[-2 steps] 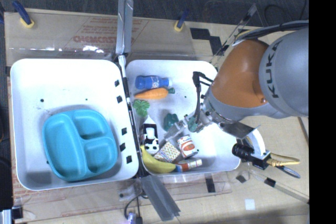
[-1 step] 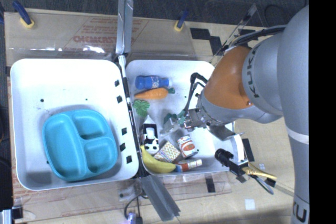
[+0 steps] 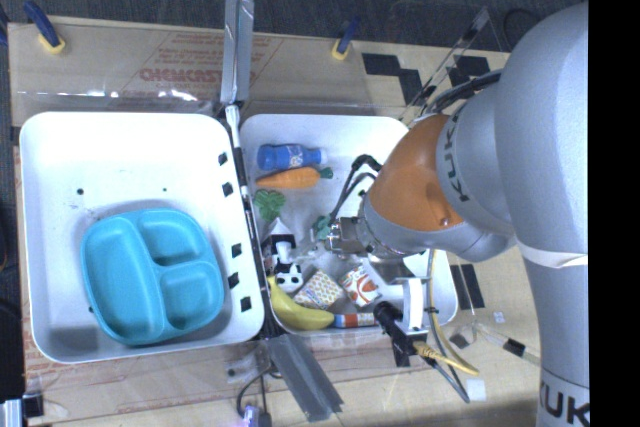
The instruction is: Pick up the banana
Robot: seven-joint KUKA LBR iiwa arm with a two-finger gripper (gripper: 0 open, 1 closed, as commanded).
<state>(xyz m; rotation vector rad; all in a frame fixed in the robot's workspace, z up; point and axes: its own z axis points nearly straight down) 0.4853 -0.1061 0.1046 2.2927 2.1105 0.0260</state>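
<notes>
A yellow banana (image 3: 297,311) lies in the near left corner of the right-hand white bin (image 3: 330,127), curving along the bin's front wall and close against the divider between the two bins. Just beside it, toward the middle, sit a small black-and-white toy (image 3: 287,273), a checkered packet (image 3: 321,290), and a round white and orange object (image 3: 362,288); a thin marker (image 3: 352,320) lies along the front wall at the banana's right tip. Farther back lie a green piece (image 3: 269,203), an orange carrot (image 3: 291,179), and a blue bottle (image 3: 288,157) near the rear wall.

The grey arm with its orange band (image 3: 420,185) covers the bin's right half. The gripper (image 3: 337,233) hangs over the bin's middle, apart from the banana; whether it is spread or closed cannot be told.

The left bin (image 3: 50,145) holds a blue divided tray (image 3: 150,273), with bare floor behind it.
</notes>
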